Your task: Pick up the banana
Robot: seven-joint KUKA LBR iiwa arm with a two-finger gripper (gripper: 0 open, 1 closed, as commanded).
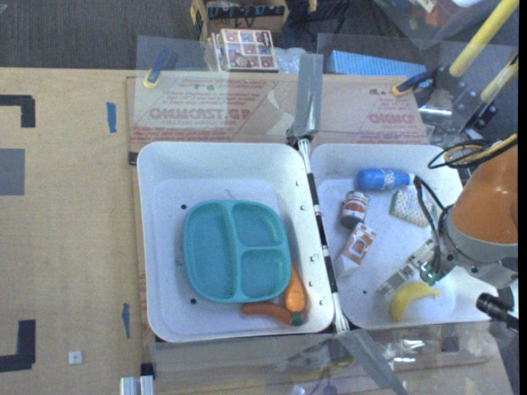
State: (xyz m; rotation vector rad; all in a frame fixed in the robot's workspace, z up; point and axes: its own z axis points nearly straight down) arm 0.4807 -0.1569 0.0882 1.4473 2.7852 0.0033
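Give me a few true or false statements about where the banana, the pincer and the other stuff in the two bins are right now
1. The banana lies in the right bin. True.
2. The teal divided plate sits in the right bin. False: it is in the left bin.
3. The pincer is low over the right bin, close beside the banana. True.
4. The blue bottle lies next to the carrot. False: the bottle is in the right bin, the carrot in the left bin by the plate.
5. The banana rests on the plate. False: it lies on the bin floor.
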